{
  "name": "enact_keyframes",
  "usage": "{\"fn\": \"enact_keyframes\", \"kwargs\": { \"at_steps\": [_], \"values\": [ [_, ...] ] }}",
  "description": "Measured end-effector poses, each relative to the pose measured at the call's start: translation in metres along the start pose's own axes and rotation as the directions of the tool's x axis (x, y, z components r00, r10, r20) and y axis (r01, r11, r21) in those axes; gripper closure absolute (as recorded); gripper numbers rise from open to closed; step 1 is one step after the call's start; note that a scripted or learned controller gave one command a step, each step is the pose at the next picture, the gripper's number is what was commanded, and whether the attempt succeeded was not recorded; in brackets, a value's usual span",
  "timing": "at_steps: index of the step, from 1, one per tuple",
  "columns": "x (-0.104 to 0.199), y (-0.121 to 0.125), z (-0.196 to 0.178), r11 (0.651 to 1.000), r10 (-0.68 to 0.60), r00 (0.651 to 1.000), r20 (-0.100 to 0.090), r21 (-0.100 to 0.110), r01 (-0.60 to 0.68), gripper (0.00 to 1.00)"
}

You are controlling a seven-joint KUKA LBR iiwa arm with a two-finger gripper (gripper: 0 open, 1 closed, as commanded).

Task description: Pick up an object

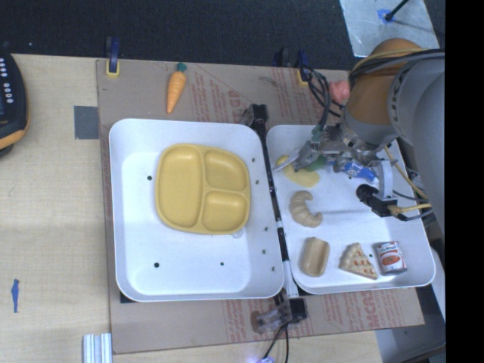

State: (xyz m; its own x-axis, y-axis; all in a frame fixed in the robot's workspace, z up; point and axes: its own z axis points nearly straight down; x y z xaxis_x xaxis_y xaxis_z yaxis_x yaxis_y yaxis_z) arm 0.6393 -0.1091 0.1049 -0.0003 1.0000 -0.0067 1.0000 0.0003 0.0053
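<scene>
My gripper (308,156) hangs low over the far left part of the right bin (423,278), reaching in from the right. Just below it lies a flat pale yellow piece (305,178), and a small yellow bit (282,161) sits at its left by the bin wall. The gripper's tip is hidden among its own metal parts, and I see nothing held in it. Further forward in the same bin lie a tan croissant (306,209), a bread roll (314,255), a pizza slice (357,262) and a small red-labelled can (390,257).
The left bin (128,271) holds a yellow divided plate (203,187). A toy carrot (175,88) lies on the board behind the left bin. A pink thing (340,90) peeks out behind the arm. A dark device (10,97) sits at the far left edge.
</scene>
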Motion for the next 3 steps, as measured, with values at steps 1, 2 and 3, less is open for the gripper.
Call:
{"fn": "enact_keyframes", "kwargs": {
  "at_steps": [1, 2, 3],
  "values": [
    [0.014, 0.021, 0.005, 1.0, -0.002, 1.0, 0.001, -0.013, 0.002, 0.0],
    [0.012, 0.017, 0.009, 1.0, -0.003, 1.0, -0.005, 0.005, 0.003, 0.0],
    [-0.009, 0.017, -0.011, 1.0, -0.002, 1.0, -0.005, 0.006, 0.002, 0.0]
  ]
}}
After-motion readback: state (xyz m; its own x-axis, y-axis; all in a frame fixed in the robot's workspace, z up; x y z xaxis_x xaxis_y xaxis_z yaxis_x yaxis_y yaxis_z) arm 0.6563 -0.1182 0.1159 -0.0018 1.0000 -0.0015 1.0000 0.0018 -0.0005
